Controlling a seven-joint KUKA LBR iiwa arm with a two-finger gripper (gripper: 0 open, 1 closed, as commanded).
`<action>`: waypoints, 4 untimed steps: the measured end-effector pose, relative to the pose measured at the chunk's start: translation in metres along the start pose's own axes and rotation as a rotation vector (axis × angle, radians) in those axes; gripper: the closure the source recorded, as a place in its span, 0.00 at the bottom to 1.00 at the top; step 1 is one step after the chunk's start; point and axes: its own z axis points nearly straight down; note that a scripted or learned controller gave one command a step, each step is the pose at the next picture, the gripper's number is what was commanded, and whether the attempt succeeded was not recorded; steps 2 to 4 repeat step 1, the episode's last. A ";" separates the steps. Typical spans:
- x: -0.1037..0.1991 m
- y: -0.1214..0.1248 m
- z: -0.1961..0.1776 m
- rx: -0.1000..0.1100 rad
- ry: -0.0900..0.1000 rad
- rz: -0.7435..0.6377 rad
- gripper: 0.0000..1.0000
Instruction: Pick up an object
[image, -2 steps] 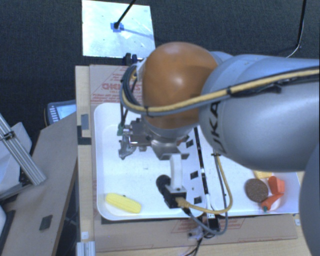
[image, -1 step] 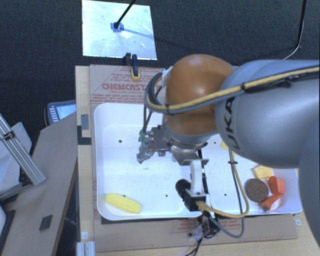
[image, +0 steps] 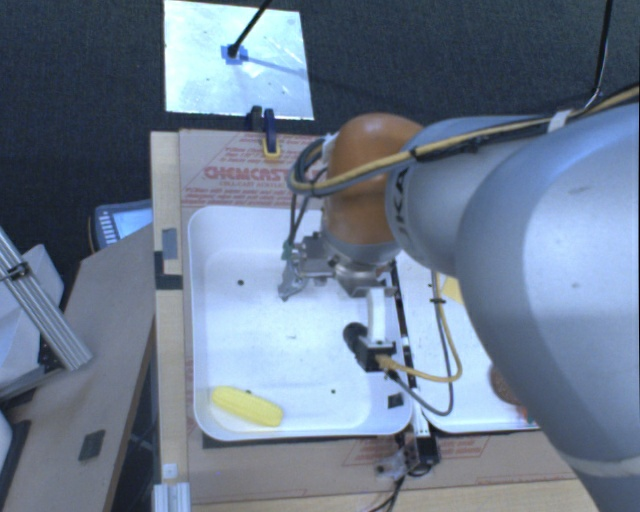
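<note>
A yellow, corn-cob-shaped object (image: 246, 405) lies in the near left corner of the left white bin (image: 222, 300). My gripper (image: 291, 285) hangs over the upper middle of that bin, below the orange band of the wrist (image: 368, 170). It is well apart from the yellow object, up and to its right. Nothing shows under or in the gripper.
The grey arm covers most of the right bin (image: 470, 415). A yellow patch (image: 450, 290) and a reddish-brown object (image: 503, 385) peek out beside it. A black part with cables (image: 365, 345) hangs by the divider between the bins. A clamp (image: 268, 135) sits at the far edge.
</note>
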 end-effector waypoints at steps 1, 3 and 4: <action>0.046 -0.074 -0.079 -0.003 0.009 -0.014 0.00; 0.046 -0.074 -0.079 -0.003 0.009 -0.014 0.00; 0.046 -0.074 -0.079 -0.003 0.009 -0.014 0.00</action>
